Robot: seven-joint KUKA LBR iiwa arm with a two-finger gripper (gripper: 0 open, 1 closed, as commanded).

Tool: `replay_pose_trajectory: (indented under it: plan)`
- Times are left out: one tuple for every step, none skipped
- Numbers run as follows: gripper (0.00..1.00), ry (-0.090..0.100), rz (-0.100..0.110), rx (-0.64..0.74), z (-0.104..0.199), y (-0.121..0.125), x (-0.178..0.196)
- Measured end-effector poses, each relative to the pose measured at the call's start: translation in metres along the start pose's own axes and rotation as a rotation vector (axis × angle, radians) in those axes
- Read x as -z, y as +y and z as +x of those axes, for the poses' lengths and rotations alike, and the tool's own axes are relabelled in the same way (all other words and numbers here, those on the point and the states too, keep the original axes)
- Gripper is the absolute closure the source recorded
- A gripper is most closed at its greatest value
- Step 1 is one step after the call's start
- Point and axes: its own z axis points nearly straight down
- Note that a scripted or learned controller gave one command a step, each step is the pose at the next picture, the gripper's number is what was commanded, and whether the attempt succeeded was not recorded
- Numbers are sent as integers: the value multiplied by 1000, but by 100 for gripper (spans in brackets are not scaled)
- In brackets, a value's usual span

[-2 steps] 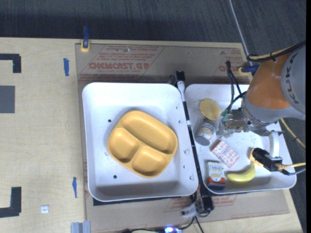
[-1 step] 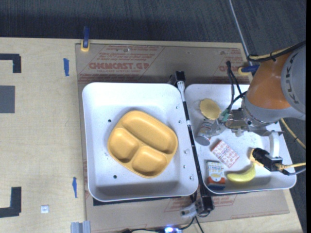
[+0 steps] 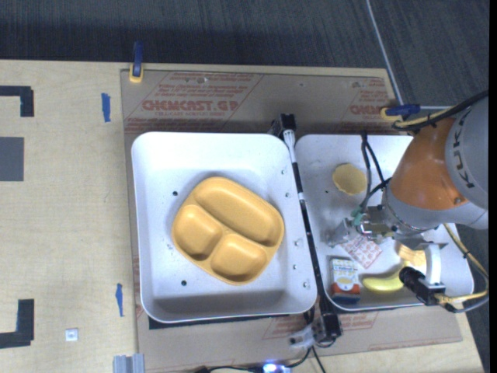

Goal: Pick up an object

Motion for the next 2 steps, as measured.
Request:
replay_pose_trajectory:
  plan:
    - [100, -2, -5, 0, 0, 2, 11]
    - [0, -1, -5, -1, 0, 2, 11]
